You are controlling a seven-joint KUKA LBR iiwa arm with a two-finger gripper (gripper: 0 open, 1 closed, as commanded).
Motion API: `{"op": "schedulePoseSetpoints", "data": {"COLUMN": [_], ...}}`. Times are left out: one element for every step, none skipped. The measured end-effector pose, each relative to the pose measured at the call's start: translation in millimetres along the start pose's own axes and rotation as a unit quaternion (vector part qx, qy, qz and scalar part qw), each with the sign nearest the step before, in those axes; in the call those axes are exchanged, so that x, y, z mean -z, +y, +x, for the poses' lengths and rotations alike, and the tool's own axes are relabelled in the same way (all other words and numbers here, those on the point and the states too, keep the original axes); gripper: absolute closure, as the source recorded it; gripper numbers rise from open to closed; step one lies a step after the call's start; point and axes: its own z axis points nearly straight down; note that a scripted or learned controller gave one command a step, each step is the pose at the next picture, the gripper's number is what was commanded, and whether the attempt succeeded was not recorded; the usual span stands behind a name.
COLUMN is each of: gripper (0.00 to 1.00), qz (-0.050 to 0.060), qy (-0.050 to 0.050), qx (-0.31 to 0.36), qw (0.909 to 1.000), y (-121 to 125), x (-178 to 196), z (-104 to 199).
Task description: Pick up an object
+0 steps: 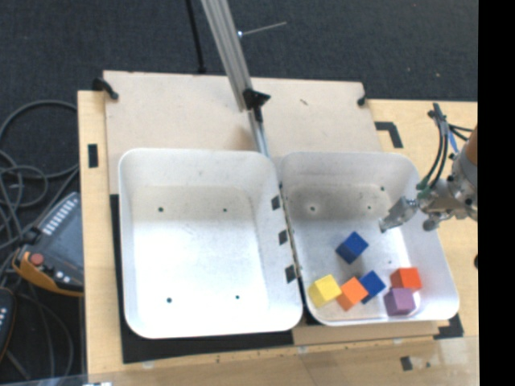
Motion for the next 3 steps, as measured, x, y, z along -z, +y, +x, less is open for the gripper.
{"op": "schedulePoseSetpoints", "data": {"gripper": [0.00, 0.00, 0.00], "qz": [0.004, -0.001, -0.001], "qy": [0.001, -0.002, 0.000], "qx": [0.004, 0.003, 0.002], "qw": [1.0000, 1.0000, 1.0000], "y": [31.6, 4.8, 1.0], "x": [-100.8, -160.6, -159.5], "z": [12.0, 58.1, 55.9]}}
